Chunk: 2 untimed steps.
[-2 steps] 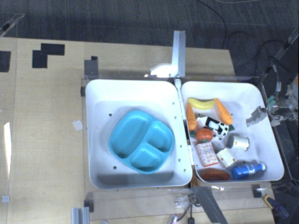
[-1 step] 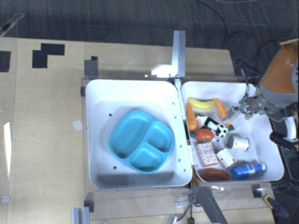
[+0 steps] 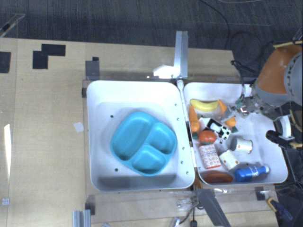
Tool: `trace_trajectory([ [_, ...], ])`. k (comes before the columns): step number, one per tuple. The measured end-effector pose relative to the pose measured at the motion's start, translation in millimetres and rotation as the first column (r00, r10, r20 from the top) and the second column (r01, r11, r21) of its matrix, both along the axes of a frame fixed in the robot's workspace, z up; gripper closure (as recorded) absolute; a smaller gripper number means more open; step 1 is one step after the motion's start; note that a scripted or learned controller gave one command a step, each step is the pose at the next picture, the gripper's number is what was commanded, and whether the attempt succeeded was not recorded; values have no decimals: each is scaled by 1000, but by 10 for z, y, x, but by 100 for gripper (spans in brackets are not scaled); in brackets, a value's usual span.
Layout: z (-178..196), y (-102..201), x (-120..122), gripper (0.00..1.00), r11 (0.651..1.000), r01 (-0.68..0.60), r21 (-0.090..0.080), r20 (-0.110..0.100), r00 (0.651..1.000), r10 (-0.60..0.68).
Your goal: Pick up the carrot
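Observation:
The carrot (image 3: 193, 119) is an orange, tapered piece lying along the left wall of the right bin (image 3: 279, 174), just below the left end of a yellow banana (image 3: 204, 105). My gripper (image 3: 240, 108) hangs over the bin's back right part, well to the right of the carrot and apart from it. The grey arm with its orange band (image 3: 274, 72) reaches in from the right above it.
Crowded beside the carrot are a red tomato (image 3: 207, 136), a black-and-white die (image 3: 220, 130), a small carton (image 3: 209, 155), two white cups (image 3: 241, 145), a blue bottle (image 3: 251, 172) and small orange pieces (image 3: 230, 122). The left bin (image 3: 99, 126) holds a blue divided plate (image 3: 143, 142).

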State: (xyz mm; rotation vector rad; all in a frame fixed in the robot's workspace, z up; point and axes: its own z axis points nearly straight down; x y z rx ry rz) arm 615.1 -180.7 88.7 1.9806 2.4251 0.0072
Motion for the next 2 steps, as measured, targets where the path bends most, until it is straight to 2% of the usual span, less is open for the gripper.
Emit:
trace_trajectory([
  [1,128,19,29,100,1000,-3,1,7,1000,3],
  [2,953,298,167,100,997,-77,1,-3,997,77],
])
